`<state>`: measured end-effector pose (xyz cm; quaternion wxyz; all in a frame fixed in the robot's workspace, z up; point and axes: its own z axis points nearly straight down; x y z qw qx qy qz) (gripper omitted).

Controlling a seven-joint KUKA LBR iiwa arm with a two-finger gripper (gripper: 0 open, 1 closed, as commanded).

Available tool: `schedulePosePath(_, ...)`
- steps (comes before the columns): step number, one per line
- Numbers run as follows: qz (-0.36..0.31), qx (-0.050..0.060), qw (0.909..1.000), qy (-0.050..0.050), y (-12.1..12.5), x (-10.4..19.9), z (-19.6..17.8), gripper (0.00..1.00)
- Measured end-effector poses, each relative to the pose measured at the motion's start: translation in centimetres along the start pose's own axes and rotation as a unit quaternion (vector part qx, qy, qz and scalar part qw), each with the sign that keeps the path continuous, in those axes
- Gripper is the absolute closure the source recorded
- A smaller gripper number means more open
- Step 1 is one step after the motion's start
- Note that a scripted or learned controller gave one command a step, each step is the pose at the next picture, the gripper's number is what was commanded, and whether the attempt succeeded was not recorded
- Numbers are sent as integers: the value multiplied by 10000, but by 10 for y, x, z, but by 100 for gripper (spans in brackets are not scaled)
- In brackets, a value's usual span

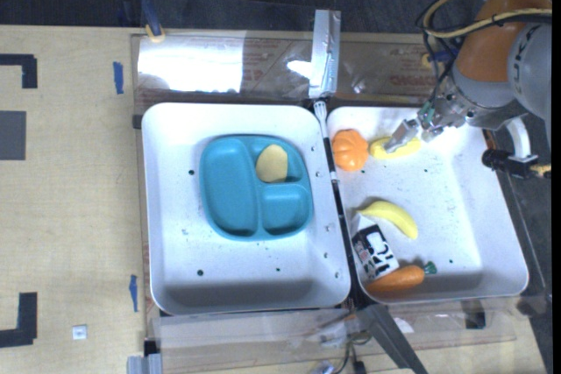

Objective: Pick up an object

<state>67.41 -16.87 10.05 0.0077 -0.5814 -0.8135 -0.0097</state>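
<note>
Left bin: holds a blue divided tray; a pale yellow rounded item sits in the tray's upper right compartment. Right bin: white, speckled floor. Surface: light wood, black corner marks, bits of blue tape. Clear plastic sheet behind the bins, a metal strip standing between them.
</note>
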Motion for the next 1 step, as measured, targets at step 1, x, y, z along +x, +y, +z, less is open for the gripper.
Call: schedulePosePath(1, 222, -15, 9997, -118, 2, 11, 0, 0)
